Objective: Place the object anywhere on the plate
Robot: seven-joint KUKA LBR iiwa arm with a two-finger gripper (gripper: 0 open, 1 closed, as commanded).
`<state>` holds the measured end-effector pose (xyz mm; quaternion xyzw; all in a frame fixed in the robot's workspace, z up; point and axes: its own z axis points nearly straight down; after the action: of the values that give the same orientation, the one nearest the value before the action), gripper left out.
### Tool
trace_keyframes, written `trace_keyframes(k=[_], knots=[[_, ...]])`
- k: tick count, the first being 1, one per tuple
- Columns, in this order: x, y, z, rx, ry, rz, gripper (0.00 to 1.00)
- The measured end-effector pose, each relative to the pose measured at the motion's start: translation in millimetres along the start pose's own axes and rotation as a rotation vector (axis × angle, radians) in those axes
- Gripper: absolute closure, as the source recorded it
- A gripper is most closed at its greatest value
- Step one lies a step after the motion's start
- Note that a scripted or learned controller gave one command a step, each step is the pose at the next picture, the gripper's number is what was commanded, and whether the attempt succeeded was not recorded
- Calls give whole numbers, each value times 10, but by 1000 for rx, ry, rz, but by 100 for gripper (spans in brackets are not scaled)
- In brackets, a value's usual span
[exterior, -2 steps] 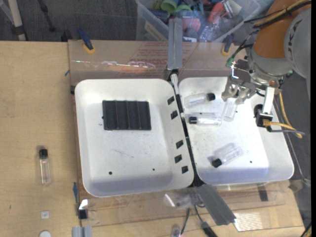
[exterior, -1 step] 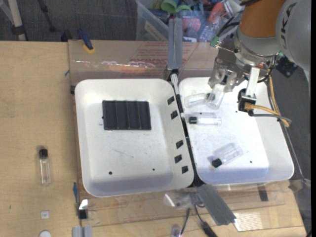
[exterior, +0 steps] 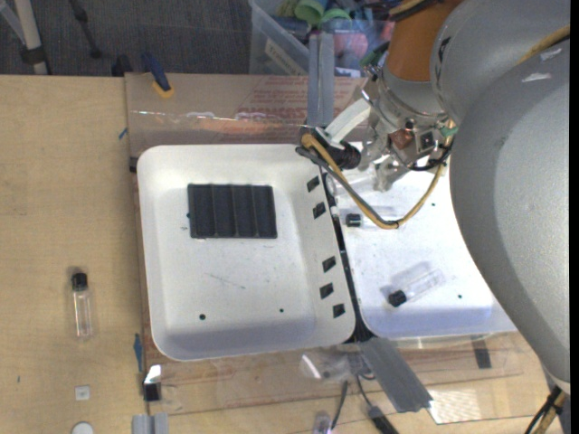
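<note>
A clear vial with a black cap (exterior: 412,287) lies on its side on the floor of the right bin (exterior: 452,319), near its front. The plate (exterior: 232,211) is a dark ridged rectangle lying flat in the left bin (exterior: 172,324), toward its back left. My gripper (exterior: 385,170) hangs over the back of the right bin, well behind the vial and to the right of the plate. The wrist and its cables hide the tips. Nothing shows in its grasp.
A second clear vial (exterior: 81,304) lies on the wooden bench left of the bins. A small dark piece (exterior: 353,220) sits in the right bin near the divider. A tub of coloured items (exterior: 312,12) stands behind the bins. The arm's big grey body covers the right side.
</note>
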<state>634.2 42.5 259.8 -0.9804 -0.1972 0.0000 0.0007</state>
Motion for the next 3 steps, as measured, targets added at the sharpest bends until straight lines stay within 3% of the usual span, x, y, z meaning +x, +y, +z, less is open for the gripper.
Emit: trace_keyframes(k=[1,2,3], knots=[[-242,-800,516,0,-2,55,100],[-435,-1735,978,-1,-1,200,100],[-1109,-1379,1590,3,-3,18,100]])
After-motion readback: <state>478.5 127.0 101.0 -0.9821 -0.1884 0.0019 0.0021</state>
